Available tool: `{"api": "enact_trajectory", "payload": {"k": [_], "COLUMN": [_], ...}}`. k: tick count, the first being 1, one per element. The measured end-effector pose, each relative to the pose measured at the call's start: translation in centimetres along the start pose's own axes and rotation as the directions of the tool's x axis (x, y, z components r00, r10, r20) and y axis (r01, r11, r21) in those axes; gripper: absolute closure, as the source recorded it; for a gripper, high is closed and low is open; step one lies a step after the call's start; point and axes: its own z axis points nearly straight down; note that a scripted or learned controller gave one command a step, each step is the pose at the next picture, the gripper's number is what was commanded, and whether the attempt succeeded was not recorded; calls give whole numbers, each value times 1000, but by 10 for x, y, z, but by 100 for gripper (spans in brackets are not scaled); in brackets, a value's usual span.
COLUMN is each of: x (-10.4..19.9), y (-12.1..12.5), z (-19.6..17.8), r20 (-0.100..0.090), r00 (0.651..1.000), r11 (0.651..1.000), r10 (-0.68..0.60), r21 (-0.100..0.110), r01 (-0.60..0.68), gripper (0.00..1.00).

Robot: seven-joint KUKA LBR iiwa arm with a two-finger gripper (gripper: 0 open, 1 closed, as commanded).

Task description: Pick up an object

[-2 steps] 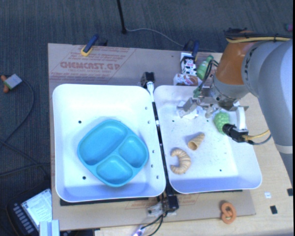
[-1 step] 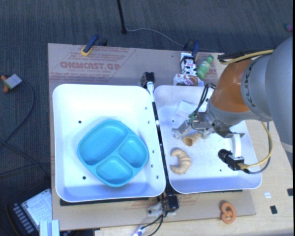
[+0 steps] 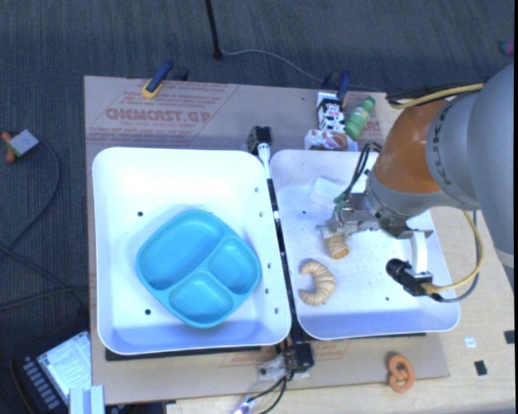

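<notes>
The right bin [image 3: 432, 322] holds a tan croissant [image 3: 317, 283] near its front left. A small tan pastry-like piece [image 3: 337, 248] lies just behind the croissant. A pale, flat, see-through item [image 3: 322, 190] rests near the bin's back left. My gripper [image 3: 343, 227] is low over the middle of this bin, directly above and touching or nearly touching the small tan piece. The grey arm with its orange band [image 3: 407, 158] comes in from the right and hides the bin's back right part. Whether anything is gripped is not visible.
The left bin [image 3: 112, 179] carries a blue divided plate [image 3: 198, 266]. A black fitting with a yellow cable [image 3: 410, 276] hangs over the right bin's right side. A green bottle [image 3: 358, 119] and a small packet [image 3: 330, 117] lie behind the bins. An orange ring-shaped thing [image 3: 401, 371] sits on the cardboard in front.
</notes>
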Motion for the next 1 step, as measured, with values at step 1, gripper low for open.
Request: {"api": "enact_trajectory", "payload": {"k": [1], "x": [35], "y": [-85], "z": [-123], "r20": [-5], "r00": [1000], "r11": [1000], "r10": [-3], "r21": [11], "r01": [3], "gripper": [100]}}
